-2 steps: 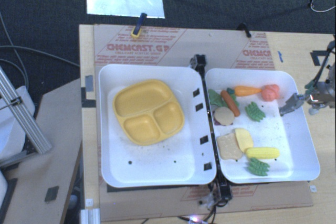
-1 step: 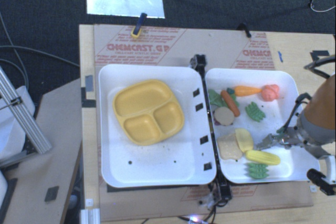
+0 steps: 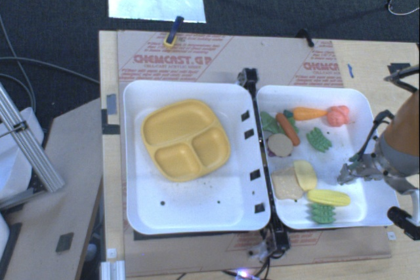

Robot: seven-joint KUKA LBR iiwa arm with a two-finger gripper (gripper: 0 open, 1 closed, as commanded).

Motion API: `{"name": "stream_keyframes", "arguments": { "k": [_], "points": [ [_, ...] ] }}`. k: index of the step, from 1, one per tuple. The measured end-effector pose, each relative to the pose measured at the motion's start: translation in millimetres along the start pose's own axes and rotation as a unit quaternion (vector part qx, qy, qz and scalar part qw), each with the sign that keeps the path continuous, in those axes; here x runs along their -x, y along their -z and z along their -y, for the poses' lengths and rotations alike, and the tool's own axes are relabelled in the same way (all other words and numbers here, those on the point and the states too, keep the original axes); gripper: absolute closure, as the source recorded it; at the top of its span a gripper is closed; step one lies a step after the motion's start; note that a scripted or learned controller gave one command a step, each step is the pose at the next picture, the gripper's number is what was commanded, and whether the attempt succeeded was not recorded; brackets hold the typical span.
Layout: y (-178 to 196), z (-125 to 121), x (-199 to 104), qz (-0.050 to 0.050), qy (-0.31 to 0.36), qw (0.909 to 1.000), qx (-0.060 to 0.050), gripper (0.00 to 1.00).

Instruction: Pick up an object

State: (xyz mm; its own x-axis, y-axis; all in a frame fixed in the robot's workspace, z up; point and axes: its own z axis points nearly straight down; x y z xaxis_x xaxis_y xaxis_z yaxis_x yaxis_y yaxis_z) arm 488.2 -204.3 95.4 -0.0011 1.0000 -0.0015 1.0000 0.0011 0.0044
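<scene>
The right bin (image 3: 357, 100) holds several toy foods. Along its back lie an orange carrot (image 3: 308, 113), a pink ball (image 3: 337, 115), a red sausage (image 3: 287, 128) and a green ridged piece (image 3: 319, 139). Nearer the front are a round brown slice (image 3: 280, 145), a tan bread slice (image 3: 285, 184), a pale yellow piece (image 3: 305, 174), a yellow corn-like piece (image 3: 328, 197) and a small green piece (image 3: 321, 213). My gripper (image 3: 346, 174) hangs low over the right side of this bin, just right of the pale yellow piece and above the corn-like piece. I see nothing held in it.
A yellow divided plate (image 3: 186, 139) lies in the left bin (image 3: 197, 213). A black divider with clips (image 3: 256, 141) runs between the bins. The arm's grey body (image 3: 400, 147) covers the right bin's right rim. A blue-and-yellow tool (image 3: 174, 31) lies on the cardboard behind.
</scene>
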Motion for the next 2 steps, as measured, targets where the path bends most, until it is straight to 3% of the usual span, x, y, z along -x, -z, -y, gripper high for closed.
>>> {"name": "stream_keyframes", "arguments": {
  "k": [1,2],
  "points": [
    [125,-2,-76,-0.001,0.006,1.0000,0.005,1.00],
    [154,-1,-144,-0.002,0.006,1.0000,0.001,1.00]
  ]
}}
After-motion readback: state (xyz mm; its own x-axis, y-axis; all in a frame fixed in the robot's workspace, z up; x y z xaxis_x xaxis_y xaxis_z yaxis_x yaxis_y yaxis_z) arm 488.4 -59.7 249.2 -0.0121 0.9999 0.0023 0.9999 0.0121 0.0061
